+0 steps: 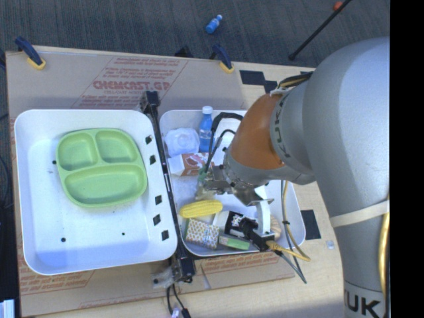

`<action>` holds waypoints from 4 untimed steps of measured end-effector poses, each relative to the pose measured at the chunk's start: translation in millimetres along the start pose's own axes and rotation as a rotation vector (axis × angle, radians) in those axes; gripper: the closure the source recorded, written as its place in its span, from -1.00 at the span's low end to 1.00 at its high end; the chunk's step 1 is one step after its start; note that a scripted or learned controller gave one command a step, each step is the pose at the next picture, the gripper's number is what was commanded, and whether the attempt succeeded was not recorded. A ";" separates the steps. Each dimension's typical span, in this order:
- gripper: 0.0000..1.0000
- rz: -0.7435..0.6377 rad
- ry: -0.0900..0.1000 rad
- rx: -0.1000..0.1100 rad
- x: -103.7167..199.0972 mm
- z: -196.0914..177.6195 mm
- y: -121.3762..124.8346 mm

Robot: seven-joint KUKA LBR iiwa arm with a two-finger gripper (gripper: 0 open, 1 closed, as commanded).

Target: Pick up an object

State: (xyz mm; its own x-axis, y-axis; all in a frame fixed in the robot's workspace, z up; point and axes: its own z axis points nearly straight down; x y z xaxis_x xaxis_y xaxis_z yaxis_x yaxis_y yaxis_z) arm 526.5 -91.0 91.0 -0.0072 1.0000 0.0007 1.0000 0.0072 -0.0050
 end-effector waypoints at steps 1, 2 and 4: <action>-1.00 0.001 0.000 -0.001 -0.2 -0.2 0.2; -1.00 0.003 0.001 -0.003 -2.6 -1.1 59.2; -1.00 -0.002 0.000 -0.002 -2.8 -11.0 59.1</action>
State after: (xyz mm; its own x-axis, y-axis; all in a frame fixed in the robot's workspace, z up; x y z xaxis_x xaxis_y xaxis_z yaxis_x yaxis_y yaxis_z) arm 585.7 -93.5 101.7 -0.0091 1.0000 0.0010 1.0000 0.0091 -0.0027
